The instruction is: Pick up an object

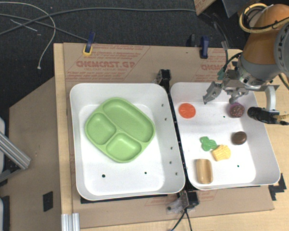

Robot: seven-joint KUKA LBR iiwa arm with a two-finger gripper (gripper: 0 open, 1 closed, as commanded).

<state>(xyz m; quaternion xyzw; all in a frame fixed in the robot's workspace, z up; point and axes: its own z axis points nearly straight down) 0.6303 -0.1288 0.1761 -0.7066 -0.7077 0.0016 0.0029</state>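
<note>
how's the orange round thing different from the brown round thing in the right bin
The orange disc is bright and lies near the right bin's left wall; the brown piece is dark and lies toward its right side. The orange disc looks flatter and slightly wider. Both are round, small and untouched by the gripper.

a green divided plate [119, 129] lies in the left white bin [82, 177]. blue clamps [89, 43] grip the cardboard sheet [135, 61] along the top edge.

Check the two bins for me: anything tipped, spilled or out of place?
Nothing stands out. The green divided plate lies flat in the left bin, and the small food pieces sit apart in the right bin. The pincer hangs over that bin's far end.
</note>
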